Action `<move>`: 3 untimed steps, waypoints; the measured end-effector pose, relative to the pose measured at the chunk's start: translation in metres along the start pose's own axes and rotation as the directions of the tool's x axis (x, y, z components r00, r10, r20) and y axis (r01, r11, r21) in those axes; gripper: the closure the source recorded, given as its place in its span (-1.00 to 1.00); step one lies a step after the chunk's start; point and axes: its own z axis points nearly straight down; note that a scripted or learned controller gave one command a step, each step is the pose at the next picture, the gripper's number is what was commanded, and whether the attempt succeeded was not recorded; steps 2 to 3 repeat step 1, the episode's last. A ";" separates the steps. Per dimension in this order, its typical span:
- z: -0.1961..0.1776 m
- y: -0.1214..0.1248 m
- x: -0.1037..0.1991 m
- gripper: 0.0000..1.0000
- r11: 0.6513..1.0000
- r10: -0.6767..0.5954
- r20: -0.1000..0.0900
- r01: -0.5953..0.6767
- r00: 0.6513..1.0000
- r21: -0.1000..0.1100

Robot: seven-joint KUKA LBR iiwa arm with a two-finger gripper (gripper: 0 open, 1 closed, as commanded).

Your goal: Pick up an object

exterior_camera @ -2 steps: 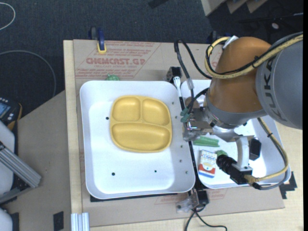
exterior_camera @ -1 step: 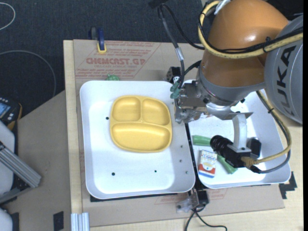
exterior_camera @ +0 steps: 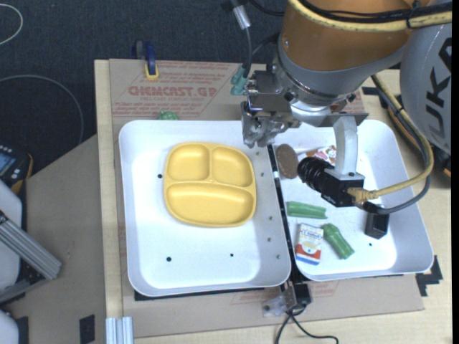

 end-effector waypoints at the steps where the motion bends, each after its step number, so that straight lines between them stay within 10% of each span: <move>1: -0.005 -0.001 -0.002 1.00 1.000 0.003 0.005 -0.003 1.000 0.009; 3: -0.005 -0.001 -0.002 1.00 1.000 0.003 0.005 -0.003 1.000 0.009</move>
